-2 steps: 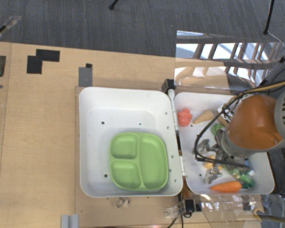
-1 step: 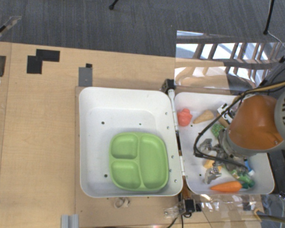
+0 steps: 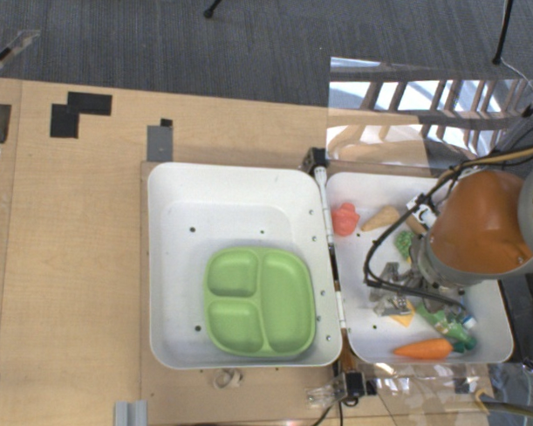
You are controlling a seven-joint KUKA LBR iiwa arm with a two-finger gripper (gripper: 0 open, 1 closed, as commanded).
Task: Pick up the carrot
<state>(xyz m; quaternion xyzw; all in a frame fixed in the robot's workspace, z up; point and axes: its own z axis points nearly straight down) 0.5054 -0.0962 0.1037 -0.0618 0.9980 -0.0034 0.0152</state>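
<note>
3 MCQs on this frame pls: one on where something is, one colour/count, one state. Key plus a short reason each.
1. Where does the carrot lie?
A. On the green plate
B. Near the front edge of the right bin
C. On the bench outside both bins

2. How many compartments does the green plate have?
A. Two
B. Three
C. Five

3. How does the carrot stand relative to the claw?
A. Lying loose on the bin floor, apart from the claw
B. Lifted above the bin
C. Dropped into the left bin

Key: 1 B, the carrot rests by the front wall of the right bin. 2 B, two small sections on the left and one long one on the right. 3 A, it lies flat on the bin floor, nearer the camera than the claw, with a gap between them.
</note>
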